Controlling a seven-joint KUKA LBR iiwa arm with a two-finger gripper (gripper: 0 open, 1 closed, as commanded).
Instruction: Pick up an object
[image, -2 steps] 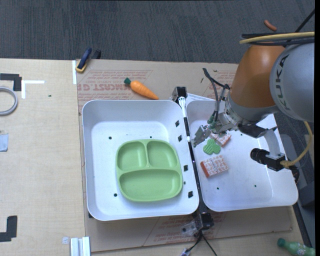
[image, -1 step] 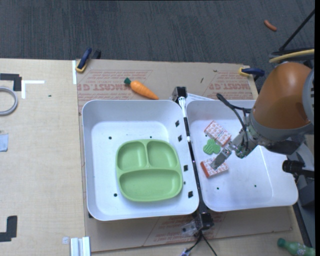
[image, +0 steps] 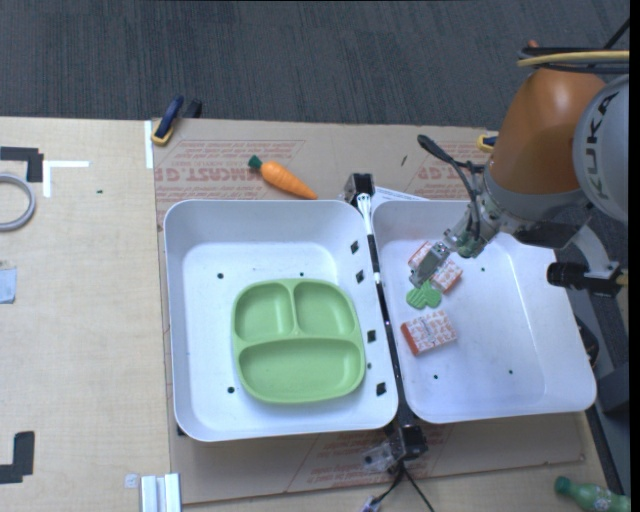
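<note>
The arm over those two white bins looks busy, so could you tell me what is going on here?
The KUKA arm reaches in from the right, and its gripper is low in the right bin, beside a small patterned block and just above a little green piece. A second patterned block lies nearer the bin's front. Nothing is visibly lifted yet. The left bin holds a green divided plate, and a toy carrot lies on the bench behind it.

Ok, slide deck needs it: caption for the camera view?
KUKA gripper reaching over the right bin above small objects; green divided plate in the left bin.
</note>
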